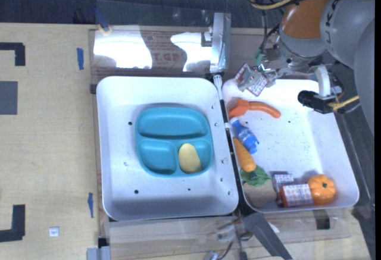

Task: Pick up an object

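A blue tray (172, 137) holding a yellow lemon (189, 157) is seen in the left bin (119, 193), well left of the gripper (256, 77). In the right bin (309, 134), below the gripper, a carrot (244, 157), can (296, 194) and pumpkin (322, 188) are found. A silvery packet (253, 80) is gripped.

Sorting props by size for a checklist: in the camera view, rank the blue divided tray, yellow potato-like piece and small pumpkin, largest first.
1. Blue divided tray, by far
2. Yellow piece and pumpkin: too alike to rank
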Available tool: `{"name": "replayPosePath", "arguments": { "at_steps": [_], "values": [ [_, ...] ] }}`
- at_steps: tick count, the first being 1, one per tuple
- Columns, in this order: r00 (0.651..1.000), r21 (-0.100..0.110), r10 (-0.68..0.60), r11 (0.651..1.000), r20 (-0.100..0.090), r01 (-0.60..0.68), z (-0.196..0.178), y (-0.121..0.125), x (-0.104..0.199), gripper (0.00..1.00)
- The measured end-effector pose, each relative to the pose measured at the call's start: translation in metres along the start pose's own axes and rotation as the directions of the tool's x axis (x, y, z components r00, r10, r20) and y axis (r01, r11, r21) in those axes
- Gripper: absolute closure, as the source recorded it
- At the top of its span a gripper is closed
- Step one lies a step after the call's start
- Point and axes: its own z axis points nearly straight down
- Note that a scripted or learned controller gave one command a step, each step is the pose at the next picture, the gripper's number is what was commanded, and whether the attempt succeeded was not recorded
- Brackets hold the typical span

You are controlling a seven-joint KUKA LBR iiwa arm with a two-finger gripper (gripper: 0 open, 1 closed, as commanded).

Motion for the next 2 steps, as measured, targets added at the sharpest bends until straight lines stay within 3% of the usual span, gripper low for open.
{"name": "replayPosePath", "arguments": {
  "at_steps": [1,2],
  "values": [
    [0.986,0.015,0.168,0.986,-0.002,-0.168,0.006,0.001,0.072,1.00],
    [0.962,0.007,0.274,0.962,0.001,-0.274,-0.041,-0.019,0.054,1.00]
  ]
}}
